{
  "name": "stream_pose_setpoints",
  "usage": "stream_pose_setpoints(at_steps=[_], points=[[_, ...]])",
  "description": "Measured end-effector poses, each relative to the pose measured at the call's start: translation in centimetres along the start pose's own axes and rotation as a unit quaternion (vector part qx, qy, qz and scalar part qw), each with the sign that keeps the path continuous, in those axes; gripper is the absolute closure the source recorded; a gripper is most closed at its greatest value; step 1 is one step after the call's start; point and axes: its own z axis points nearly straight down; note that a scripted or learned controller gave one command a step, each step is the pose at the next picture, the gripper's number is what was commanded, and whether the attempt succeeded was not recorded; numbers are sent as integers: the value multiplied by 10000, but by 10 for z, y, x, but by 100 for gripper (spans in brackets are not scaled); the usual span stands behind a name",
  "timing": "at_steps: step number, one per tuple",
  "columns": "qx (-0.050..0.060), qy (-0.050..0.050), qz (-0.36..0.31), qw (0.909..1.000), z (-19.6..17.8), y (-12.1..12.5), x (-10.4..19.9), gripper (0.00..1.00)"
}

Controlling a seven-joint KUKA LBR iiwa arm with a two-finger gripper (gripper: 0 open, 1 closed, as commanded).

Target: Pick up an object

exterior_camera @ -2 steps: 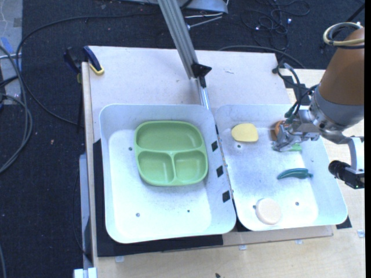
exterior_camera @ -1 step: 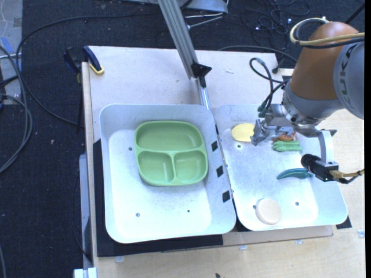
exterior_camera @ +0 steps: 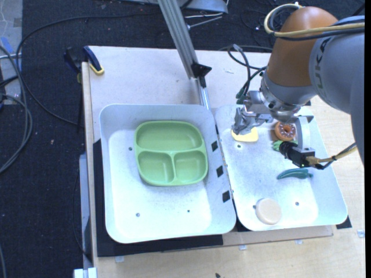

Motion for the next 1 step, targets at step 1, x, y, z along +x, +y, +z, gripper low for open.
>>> stream_pose_setpoints(at_steps=[1], points=[[6,3,-9,10000,3,15,61,100]])
